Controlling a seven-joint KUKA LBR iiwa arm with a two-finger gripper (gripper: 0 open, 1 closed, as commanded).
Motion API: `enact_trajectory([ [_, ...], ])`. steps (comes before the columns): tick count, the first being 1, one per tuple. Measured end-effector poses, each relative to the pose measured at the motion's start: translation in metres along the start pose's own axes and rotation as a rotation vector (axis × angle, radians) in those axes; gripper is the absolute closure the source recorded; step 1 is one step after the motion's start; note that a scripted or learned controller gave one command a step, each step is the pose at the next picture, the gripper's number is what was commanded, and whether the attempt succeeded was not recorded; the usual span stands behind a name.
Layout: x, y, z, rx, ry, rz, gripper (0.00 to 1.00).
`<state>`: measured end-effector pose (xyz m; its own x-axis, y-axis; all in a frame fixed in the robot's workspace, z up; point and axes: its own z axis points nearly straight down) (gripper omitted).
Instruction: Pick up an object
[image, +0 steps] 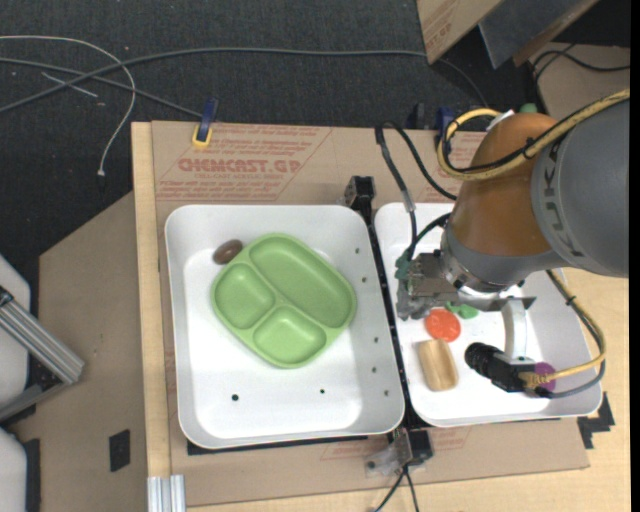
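My gripper (418, 292) hangs low over the left side of the right bin (570, 400), under the grey and orange arm (520, 200). Just right of and below the gripper lies a small red-orange round object (443, 325), very close to it. A tan cylinder-shaped block (437, 364) lies a little nearer the front of the same bin. A sliver of something green (469, 312) peeks out under the wrist. The arm hides much of this bin's back half.
The left bin (200, 390) holds a green divided plate (284, 298) and a small brown oval object (229, 252) at the plate's back-left edge. A raised divider (385, 320) separates the two bins, close to the gripper's left side.
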<state>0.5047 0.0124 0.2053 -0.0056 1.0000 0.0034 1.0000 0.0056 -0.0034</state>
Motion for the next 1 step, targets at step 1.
enact_trajectory([
  [1,0.0640,0.0005,-0.0065,-0.003,-0.001,-0.002,1.00],
])
